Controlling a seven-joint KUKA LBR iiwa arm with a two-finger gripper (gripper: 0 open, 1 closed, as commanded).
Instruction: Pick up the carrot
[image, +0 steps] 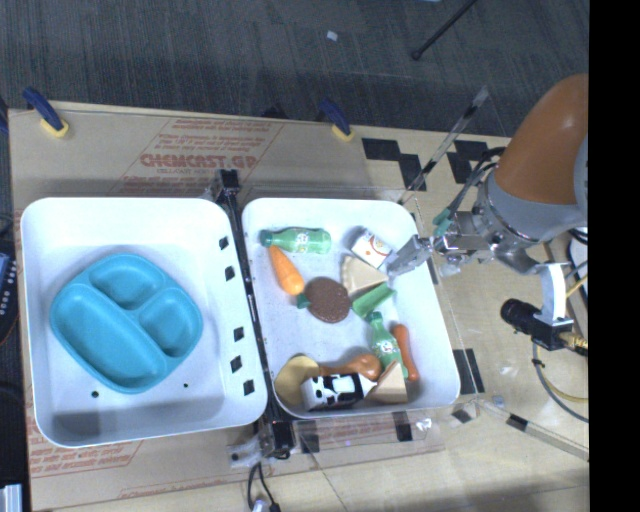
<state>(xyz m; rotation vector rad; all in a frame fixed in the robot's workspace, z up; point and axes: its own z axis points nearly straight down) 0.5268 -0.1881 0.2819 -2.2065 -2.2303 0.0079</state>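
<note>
Swing gripper, its opening impossible to tell, left over carrot; straddle its narrow width, then descend.

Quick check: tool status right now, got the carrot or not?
Tool: open or shut cannot be told; nothing visible in it. It sits over the right bin's right edge; the carrot lies apart from it.

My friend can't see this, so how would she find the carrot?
Look in the right white bin, near its upper left corner. Just below the green bottle lies the carrot, slanting toward the brown round patty. It is the plain orange cone with a green tip.
</note>
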